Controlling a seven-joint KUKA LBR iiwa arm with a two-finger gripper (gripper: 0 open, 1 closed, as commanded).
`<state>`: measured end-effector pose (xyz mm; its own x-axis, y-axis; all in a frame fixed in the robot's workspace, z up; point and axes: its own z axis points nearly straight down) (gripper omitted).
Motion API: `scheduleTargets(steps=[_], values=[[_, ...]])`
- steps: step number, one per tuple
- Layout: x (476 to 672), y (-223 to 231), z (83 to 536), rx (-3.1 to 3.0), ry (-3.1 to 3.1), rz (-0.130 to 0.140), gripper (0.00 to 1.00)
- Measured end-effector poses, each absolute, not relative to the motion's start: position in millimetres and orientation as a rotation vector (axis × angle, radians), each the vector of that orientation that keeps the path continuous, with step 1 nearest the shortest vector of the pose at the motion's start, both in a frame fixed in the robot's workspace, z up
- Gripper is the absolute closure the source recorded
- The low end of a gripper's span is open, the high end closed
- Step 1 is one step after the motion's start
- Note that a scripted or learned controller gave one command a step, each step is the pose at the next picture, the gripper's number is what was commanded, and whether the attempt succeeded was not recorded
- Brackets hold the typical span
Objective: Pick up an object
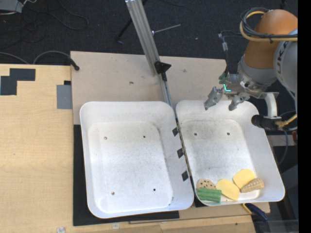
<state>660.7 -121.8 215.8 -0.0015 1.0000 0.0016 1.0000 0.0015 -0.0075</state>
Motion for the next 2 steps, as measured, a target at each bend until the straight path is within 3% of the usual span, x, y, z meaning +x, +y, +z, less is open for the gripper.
scheduleTargets(steps=[1, 2], values=[[661.7, -122, 219, -2.216, -2.224, 0.003, 0.00], [650.6, -123, 164, -2.216, -2.217, 0.008, 0.00]])
